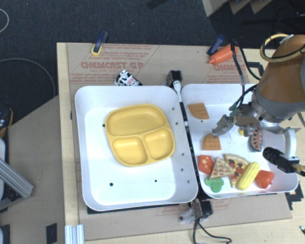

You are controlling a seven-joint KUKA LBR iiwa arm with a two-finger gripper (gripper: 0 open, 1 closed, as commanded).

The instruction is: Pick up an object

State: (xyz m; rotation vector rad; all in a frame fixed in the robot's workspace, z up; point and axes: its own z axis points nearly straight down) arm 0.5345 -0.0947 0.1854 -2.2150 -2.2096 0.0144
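In the right bin [193, 93] lie several toy foods. A tan toast square [198, 111] is at the back left. An orange-brown wedge [211, 143] lies in the middle left. At the front sit a red piece [206, 163], a pizza slice [230, 165], a green piece [215, 184], a yellow corn cob [248, 175] and another red piece [264, 178]. A watermelon slice [255, 139] lies to the right. My gripper [220, 128] hangs over the bin, just above and right of the wedge and below the toast. Nothing shows in its grasp.
The left bin [86, 136] holds a yellow divided plate [140, 134]. On the bench behind the bins are a blue-yellow clamp [98, 44], a black-and-white item [127, 79] and an orange clamp [221, 55]. The arm's grey wrist [279, 93] overhangs the right bin's right side.
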